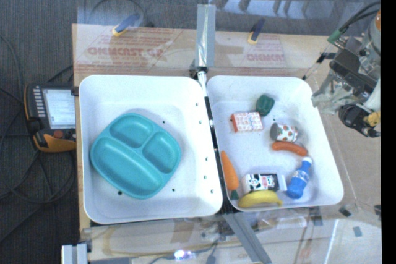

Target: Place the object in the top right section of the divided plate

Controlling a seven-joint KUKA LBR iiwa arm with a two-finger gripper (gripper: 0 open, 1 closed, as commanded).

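Item: divided plate point(135, 154), teal plastic, smooth, rounded outline with three moulded sections; lies flat in the left bin point(99, 96).

Item: right bin point(318, 133), shallow white tray, holding the candidate objects: dark green lump point(265, 104); red-and-white printed box point(246, 122); small printed can point(284, 132) on its side; orange sausage shape point(289, 148); blue bottle point(299, 180), tilted; black-and-white carton point(262, 182); yellow banana point(260, 198); orange carrot point(229, 171), long axis running along the bin's left wall.

Item: gripper point(334, 96), at the arm's end beyond the right bin's right rim, above the tabletop; whether its fingers are parted or closed cannot be told. Nothing visibly held.

Relation: every object lies left of the gripper; the plate lies farther left, past the divide between bins. No object yet on the plate.
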